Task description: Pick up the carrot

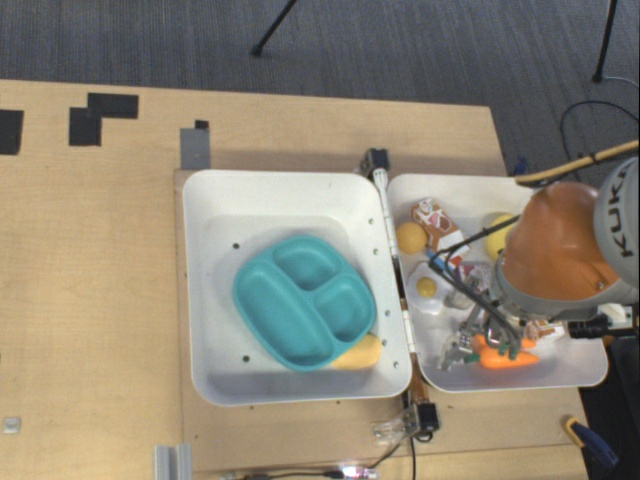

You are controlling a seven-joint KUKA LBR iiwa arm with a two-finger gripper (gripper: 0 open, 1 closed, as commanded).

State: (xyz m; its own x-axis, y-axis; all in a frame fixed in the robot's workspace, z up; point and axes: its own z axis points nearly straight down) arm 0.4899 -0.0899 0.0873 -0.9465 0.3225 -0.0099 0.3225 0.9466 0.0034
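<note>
We see the grey arm (560, 248) with its orange band reaching in from the bench's right edge, over the right-hand white bin (590, 373). Its end effector (478, 340) sits low in the front part of that bin, close to the bin's front wall. The carrot (508, 358) lies on the bin floor there, orange with a bit of green at its top, just beside the end effector and partly under the wrist cabling. From this slant we cannot tell whether the end effector is released or clenched, nor whether it touches the carrot; we see nothing clearly lifted off the bin floor.

Further back in the same bin, near the wall it shares with the other bin, we see a round yellow fruit (410, 236), a small red-and-white carton (432, 218) just behind and beside it, and a small yellow piece (427, 288) nearer the middle. Another yellow item (496, 234) peeks out beside the orange band.

In the left-hand white bin (215, 268) rests a teal divided plate (300, 303), tilted toward the front. A yellow object (360, 353) lies tucked against the plate's front right edge, touching it.

The bench (100, 298) is light wood, bearing both bins toward its right side.
</note>
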